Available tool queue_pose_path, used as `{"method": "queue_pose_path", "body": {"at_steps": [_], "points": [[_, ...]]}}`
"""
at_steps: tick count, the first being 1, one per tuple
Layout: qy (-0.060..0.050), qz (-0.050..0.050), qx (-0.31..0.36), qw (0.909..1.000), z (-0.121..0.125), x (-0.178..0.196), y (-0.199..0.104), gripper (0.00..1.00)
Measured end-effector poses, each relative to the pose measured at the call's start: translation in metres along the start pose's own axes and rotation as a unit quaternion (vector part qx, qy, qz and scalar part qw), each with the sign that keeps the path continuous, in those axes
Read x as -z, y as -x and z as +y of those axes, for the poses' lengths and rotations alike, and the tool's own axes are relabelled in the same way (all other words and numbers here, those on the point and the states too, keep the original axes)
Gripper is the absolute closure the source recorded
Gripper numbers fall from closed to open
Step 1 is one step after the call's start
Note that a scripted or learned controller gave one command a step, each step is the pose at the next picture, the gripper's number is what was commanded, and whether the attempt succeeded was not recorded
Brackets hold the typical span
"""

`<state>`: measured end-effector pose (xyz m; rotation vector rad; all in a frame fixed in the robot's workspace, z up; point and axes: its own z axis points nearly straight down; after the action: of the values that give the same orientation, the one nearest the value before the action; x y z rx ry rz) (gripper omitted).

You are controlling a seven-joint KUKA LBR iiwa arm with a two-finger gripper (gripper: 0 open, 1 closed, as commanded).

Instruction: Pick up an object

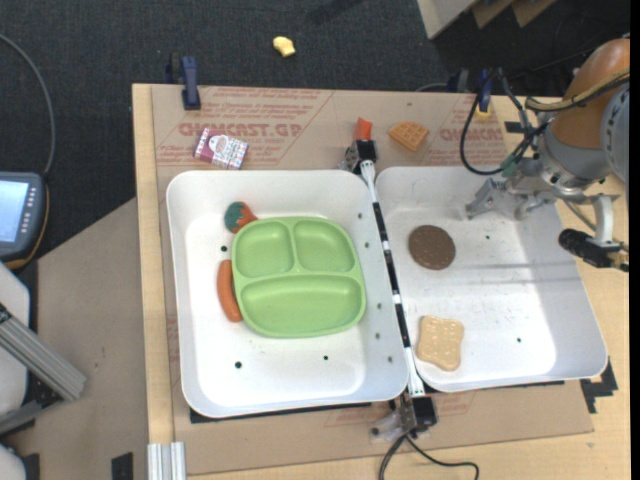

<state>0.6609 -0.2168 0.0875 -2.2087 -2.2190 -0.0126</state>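
Note:
My gripper [499,202] hangs over the back of the right bin [560,308], near its far wall, open with nothing between its fingers. A round brown cookie [432,247] lies in that bin, to the left of the gripper and a little nearer the camera. A tan cracker [439,342] rests by the bin's front left corner. In the left bin [200,358] a green divided plate [297,274] lies flat, with an orange sausage-shaped piece [229,290] along its left side and a small green and red item [238,215] at its back left corner.
Behind the bins on the cardboard lie a waffle piece [408,135], a pink packet [221,147] and a small orange item [363,128]. Blue clamps [188,83] hold the board's back edge. A black divider [385,268] runs between the bins. Cables hang near the arm.

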Motion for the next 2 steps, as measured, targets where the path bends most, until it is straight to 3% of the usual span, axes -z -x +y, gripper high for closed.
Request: {"method": "queue_pose_path", "body": {"at_steps": [1,2], "points": [[-0.007,0.002,-0.001,1.0,0.0055,-0.0022,-0.0004,0.0],[-0.007,0.002,0.0,1.0,0.0055,-0.003,-0.0008,0.0]]}}
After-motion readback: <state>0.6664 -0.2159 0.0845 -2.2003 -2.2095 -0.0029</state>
